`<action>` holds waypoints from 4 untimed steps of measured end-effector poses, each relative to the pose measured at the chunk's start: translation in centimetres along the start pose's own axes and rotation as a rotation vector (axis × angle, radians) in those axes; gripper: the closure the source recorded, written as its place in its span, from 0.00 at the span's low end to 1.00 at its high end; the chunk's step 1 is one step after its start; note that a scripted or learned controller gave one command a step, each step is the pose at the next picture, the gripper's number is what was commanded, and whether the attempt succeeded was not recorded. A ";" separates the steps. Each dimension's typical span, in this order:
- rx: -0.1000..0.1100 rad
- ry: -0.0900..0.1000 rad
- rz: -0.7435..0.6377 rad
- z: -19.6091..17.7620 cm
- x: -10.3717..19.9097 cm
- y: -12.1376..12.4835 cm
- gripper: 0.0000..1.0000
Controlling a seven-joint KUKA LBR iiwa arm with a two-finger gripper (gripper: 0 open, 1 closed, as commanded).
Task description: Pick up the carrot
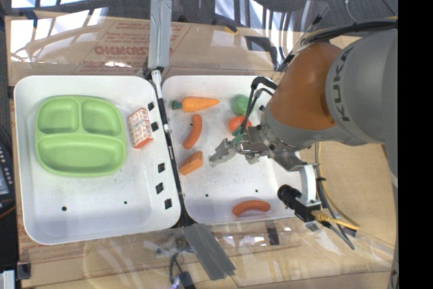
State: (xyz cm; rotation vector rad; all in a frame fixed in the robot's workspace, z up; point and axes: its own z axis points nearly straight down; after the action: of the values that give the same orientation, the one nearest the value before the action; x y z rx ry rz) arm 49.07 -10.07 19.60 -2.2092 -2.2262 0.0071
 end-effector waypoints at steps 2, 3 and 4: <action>-0.001 0.000 -0.356 7.3 -3.2 4.3 0.00; -0.006 -0.002 -0.255 4.0 -4.8 10.9 0.00; -0.005 -0.001 -0.049 5.5 -2.0 16.2 0.00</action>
State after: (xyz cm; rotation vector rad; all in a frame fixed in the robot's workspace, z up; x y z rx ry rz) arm 65.29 -11.99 13.97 -2.1571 -2.2823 0.0030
